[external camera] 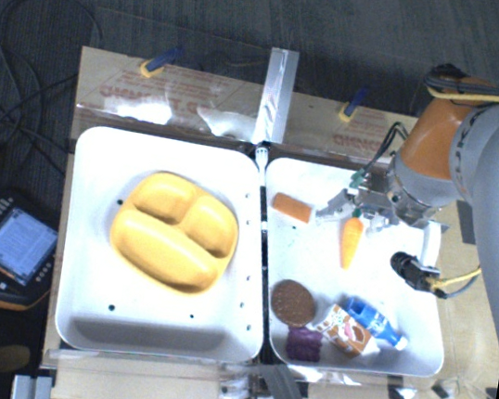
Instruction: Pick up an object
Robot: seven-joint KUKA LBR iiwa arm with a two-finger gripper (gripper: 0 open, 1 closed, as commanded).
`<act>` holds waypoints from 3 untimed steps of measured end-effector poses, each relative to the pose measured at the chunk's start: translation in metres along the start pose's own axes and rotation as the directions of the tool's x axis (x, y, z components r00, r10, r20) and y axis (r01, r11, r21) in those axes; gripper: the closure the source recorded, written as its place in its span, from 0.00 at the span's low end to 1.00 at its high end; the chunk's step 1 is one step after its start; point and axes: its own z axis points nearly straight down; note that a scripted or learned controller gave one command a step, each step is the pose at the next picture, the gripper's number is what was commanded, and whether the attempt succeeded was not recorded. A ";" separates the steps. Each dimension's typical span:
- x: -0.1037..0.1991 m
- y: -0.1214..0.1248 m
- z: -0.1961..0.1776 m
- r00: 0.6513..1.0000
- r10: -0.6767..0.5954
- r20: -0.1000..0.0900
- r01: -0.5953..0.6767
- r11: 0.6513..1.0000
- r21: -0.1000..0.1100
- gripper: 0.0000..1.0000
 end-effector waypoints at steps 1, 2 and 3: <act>-0.040 0.032 0.052 0.998 -0.055 0.002 0.055 0.998 -0.012 0.00; -0.009 0.052 0.052 0.953 -0.304 0.007 0.304 0.953 -0.011 0.00; -0.009 0.053 0.043 0.952 -0.304 0.010 0.305 0.952 -0.011 1.00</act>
